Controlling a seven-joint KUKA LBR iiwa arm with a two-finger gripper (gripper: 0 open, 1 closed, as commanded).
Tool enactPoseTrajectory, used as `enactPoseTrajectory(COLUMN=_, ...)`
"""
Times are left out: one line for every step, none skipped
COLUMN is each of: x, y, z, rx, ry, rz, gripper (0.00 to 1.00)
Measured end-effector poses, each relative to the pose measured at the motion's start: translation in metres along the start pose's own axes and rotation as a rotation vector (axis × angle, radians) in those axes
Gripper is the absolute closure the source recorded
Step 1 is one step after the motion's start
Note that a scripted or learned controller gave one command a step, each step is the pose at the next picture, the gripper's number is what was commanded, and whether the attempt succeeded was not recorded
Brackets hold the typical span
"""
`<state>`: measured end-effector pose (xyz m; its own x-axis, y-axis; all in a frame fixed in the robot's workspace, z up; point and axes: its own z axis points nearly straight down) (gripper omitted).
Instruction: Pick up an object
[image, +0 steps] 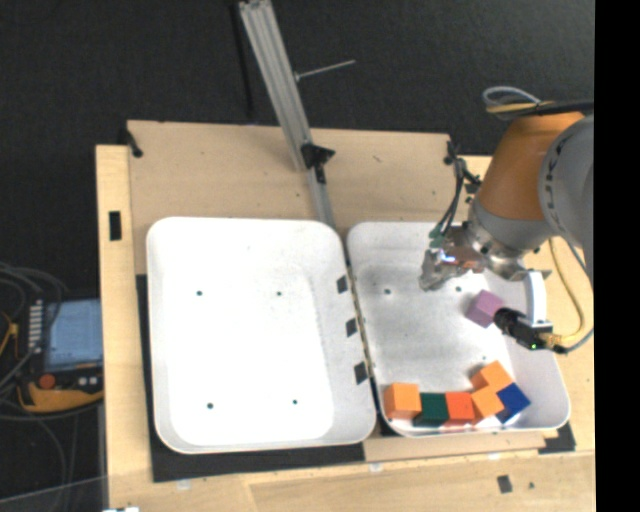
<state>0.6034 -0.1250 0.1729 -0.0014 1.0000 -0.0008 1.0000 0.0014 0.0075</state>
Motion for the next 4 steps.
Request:
enactPoseTrajectory(x=-0.002, y=0.006, z=-0.064, rx=-0.001, ry=-0.001, rz=-0.002, gripper=1.0)
enactPoseTrajectory(x=-0.004, y=0.008, z=-0.118, rx=0.0, ry=-0.001, rz=-0.004, gripper=1.0)
enactPoseTrajectory(x=0.055, y=-0.004, z=-0.11, rx=0.007, ry=0.0, rz=-0.004, gripper=1.0)
enactPoseTrajectory(x=0.106, y=-0.019, z=-0.109, rx=0.007, ry=0.001, rz=-0.005, gripper=1.0)
